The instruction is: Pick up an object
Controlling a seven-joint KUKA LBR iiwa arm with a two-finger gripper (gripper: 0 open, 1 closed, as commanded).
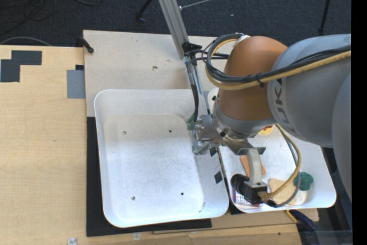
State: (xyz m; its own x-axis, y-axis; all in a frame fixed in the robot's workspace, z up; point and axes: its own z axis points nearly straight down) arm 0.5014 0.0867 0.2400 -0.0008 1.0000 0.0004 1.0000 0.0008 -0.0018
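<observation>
the step in hand seems to be the approach; i see nothing held. the things to pick lie in the right shallow white plastic bin [324, 197]: a flat orange piece [253, 164], a round green ball [305, 181] and a cream-coloured lump [285, 189], near together. the grey arm [312, 89] bends steeply down, its grey metal gripper [203, 140] over that bin's left wall. next it probably must shift over one thing and descend. whether the gripper is open or closed, i cannot tell.
</observation>
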